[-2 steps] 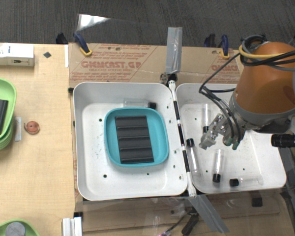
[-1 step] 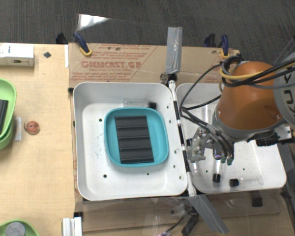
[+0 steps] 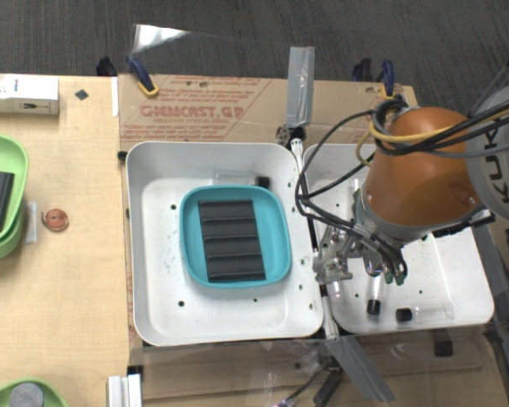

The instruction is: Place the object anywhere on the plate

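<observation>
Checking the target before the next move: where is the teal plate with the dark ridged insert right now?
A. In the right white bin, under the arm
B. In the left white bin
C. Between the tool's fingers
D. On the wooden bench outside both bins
B: the teal plate lies flat in the left white bin, while the arm and its tool hang over the right bin.

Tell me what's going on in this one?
The arm reaches in from the right and hangs over the right bin, with its gripper low near that bin's left edge. The left bin holds a teal plate with a dark ridged block lying on it. I can't tell whether the gripper holds anything.
</observation>
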You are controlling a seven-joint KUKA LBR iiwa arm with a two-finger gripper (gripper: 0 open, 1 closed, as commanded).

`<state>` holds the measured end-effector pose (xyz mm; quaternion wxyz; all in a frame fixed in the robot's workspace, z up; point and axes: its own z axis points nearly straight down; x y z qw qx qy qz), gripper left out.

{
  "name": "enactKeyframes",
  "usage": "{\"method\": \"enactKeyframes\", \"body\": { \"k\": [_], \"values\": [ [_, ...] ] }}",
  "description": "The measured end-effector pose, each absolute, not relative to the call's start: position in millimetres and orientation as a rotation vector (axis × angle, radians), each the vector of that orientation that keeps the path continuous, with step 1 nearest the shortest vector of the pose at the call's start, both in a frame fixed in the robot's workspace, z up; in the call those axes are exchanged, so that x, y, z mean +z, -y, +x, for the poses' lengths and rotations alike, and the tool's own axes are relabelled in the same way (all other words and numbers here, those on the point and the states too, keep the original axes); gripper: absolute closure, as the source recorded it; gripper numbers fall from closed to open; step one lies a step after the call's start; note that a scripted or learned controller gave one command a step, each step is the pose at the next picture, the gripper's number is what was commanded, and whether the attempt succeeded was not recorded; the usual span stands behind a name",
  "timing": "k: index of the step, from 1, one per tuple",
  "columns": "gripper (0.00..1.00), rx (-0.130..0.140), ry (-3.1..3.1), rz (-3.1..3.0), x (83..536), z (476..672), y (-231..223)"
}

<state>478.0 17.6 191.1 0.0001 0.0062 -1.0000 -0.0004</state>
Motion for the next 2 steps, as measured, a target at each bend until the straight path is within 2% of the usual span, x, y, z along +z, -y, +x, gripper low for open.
{"method": "enactKeyframes", "body": {
  "k": [1, 2],
  "values": [
    [0.0, -0.001, 3.141, 0.02, 191.1, 478.0, -17.6],
    [1.0, -0.003, 3.143, 0.01, 199.9, 479.5, -17.3]
  ]
}}
